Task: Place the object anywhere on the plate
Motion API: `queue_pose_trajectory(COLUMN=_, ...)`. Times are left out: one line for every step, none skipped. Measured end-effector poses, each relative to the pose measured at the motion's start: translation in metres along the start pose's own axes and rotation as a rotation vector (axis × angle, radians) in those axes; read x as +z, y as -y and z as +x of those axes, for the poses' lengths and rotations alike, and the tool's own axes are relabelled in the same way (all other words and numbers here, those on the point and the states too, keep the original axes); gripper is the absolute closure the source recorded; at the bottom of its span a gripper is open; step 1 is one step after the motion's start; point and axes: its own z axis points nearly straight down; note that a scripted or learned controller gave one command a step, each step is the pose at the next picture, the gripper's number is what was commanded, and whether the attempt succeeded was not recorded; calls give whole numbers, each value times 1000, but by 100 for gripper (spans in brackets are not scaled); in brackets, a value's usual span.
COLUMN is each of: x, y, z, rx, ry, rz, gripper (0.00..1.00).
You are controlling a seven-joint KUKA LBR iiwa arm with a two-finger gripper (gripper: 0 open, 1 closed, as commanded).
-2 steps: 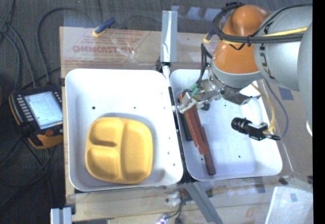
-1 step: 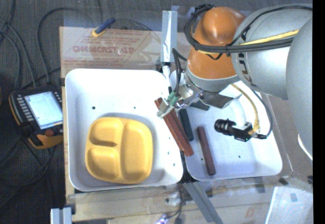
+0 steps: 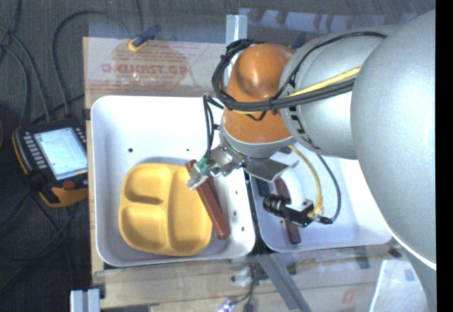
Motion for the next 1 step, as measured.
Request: queue_pose_trajectory(x=-1, y=0, z=0, rx=0, ry=0, rz=-1, gripper=0)
